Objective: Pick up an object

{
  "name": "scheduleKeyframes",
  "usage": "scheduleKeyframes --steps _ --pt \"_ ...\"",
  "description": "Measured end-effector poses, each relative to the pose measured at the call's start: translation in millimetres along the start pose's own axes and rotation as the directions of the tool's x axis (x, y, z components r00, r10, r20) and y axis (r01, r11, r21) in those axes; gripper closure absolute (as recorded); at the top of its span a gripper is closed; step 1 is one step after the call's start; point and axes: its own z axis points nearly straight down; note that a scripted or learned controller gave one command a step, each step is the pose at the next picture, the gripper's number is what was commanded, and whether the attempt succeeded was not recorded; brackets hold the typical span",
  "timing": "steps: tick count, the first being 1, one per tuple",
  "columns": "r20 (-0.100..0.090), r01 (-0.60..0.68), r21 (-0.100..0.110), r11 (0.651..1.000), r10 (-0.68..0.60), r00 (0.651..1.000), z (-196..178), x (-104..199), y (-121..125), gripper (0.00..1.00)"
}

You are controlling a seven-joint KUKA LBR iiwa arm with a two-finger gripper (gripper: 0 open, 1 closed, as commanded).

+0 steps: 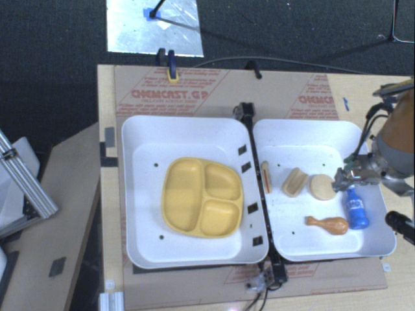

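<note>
We're barely started here: our gripper (343, 181) hangs over the right bin (305, 251), right by the blue bottle (355, 211) and round bun (321, 186). Can't tell its grip; nothing's lifted.

Single fixed overhead camera, slanted down on both bins (194, 129).

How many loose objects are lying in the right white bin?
5. A thin stick by the left wall, a tan bread-like block, a round beige disc, a blue bottle under the hand, a brown drumstick-shaped toy. The arm may hide more.
</note>
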Motion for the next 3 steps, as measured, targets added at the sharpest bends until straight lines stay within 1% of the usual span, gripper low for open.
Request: scheduleKeyframes --steps 1,2,3 --pt "0.0 0.001 -0.001 1.0 -0.001 1.0 -45 1 8 1.0" --pt "-0.003 0.005 0.004 1.0 -0.005 1.0 -33 58 13 1.0" --pt "-0.003 0.005 0.004 1.0 -0.005 1.0 -39 107 11 1.0"
